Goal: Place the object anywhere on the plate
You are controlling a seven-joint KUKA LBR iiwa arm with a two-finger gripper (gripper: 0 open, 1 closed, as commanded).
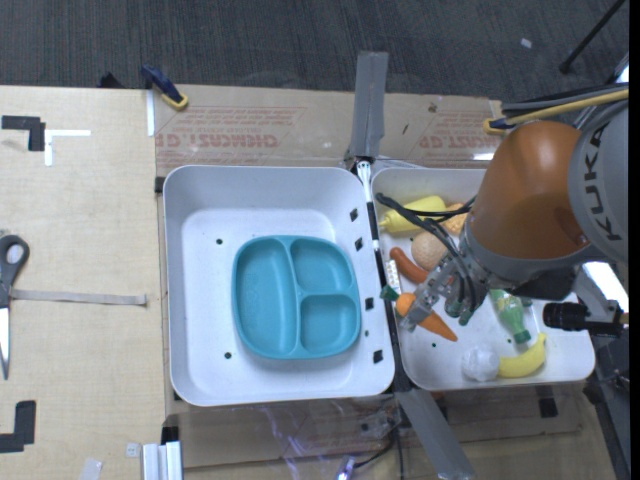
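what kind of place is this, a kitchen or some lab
Most likely a robotics lab or test bench, not a kitchen. A KUKA arm reaches over two white bins on a cardboard-covered bench, one holding a teal divided plate, the other toy-like food such as a banana and a carrot.

Two white bins on the counter (pixel 80 268): the left bin (pixel 190 268) and the right bin (pixel 560 363). One teal plate (pixel 297 296) with three compartments sits in the left one. Over in the right bin I count two carrots, one (pixel 408 265) and another (pixel 436 325); two bananas (pixel 415 213) (pixel 525 358); one egg-like ball (pixel 430 251); one white lump (pixel 481 365); one green bottle (pixel 512 318). One pair of scissors (pixel 8 288) lies off left.
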